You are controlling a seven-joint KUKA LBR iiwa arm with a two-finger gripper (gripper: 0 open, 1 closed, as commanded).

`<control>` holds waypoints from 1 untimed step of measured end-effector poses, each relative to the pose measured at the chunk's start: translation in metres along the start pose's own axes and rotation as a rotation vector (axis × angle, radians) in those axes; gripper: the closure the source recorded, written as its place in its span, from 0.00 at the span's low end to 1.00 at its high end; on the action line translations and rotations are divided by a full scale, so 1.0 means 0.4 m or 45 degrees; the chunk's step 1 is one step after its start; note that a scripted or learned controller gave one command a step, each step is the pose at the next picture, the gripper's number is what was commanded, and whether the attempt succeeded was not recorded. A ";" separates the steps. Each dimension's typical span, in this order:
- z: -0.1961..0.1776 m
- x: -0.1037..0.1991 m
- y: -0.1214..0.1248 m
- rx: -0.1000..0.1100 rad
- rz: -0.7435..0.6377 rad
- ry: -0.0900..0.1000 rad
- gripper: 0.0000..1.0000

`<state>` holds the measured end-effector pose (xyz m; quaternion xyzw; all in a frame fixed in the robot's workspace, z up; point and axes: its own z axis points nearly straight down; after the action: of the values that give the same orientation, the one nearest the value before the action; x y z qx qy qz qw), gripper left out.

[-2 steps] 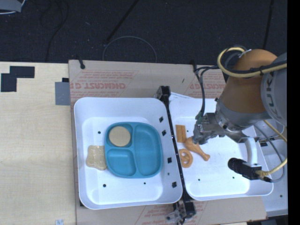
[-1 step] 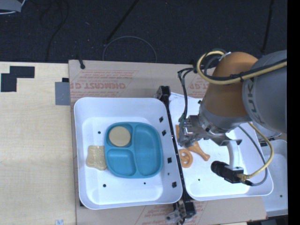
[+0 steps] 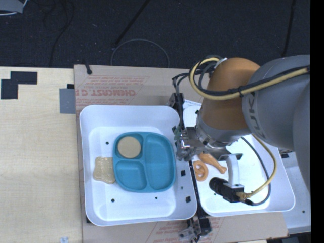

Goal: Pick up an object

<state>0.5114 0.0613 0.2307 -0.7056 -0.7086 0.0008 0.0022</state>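
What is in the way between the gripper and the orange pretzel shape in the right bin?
Nothing visible. The gripper hangs over the wall between the bins, and the orange pretzel shape lies close beside it in the right bin, uncovered.

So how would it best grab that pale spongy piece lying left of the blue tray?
Probably from straight above, pinching the far and near edges of the pale piece. It lies flat in the left bin with its right side up against the blue tray, which leaves no room on that side.
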 end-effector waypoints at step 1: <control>0.003 0.105 0.016 0.000 0.000 -0.002 1.00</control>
<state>0.5176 0.1033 0.2296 -0.7057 -0.7086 0.0011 0.0017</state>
